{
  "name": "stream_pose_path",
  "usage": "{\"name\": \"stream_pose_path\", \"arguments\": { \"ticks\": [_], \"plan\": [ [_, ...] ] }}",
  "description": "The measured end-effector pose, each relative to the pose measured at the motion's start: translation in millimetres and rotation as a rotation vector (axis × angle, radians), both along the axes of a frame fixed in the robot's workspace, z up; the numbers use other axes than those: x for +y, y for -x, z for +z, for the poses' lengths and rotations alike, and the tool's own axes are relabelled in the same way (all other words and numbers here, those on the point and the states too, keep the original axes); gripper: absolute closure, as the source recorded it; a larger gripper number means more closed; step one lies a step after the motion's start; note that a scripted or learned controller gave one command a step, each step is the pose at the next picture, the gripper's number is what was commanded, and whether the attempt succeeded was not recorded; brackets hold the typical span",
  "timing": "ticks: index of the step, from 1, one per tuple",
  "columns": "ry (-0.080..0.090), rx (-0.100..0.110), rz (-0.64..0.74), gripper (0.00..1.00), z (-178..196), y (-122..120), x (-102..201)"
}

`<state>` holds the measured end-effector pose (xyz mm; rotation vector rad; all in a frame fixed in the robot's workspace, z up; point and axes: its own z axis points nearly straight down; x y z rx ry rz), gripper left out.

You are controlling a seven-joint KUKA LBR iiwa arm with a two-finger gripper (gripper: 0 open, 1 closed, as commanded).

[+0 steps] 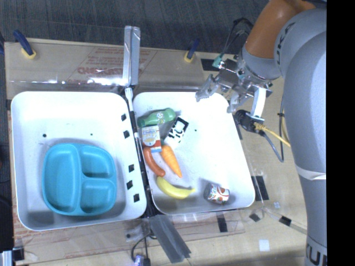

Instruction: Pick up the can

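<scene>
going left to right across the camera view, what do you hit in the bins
blue divided plate → hot dog → carrot → can, with the gripper over the right bin's far edge

We're looking at robotics lab bench, test rig. Industrial arm (299, 54), grey with orange band, reaches over bench (72, 65) from right. Two shallow white bins, left bin (22, 110) and right bin (236, 148), butted side by side. Blue clamps (25, 44) pin sheeting at bench's far edge. Loose cables (269, 134) trail near right bin's far right corner. Toy groceries as test objects: banana (173, 188), carrot (171, 158).
</scene>
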<state>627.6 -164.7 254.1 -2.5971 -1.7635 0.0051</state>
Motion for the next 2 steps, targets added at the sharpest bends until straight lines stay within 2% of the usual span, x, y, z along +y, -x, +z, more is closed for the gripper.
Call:
{"name": "stream_pose_path", "arguments": {
  "ticks": [1,2],
  "plan": [
    [-0.002,0.002,0.12,0.0,-106.3,91.4,-21.8],
    [-0.003,0.001,0.208,0.0,-164.6,132.3,-21.5]
  ]
}}
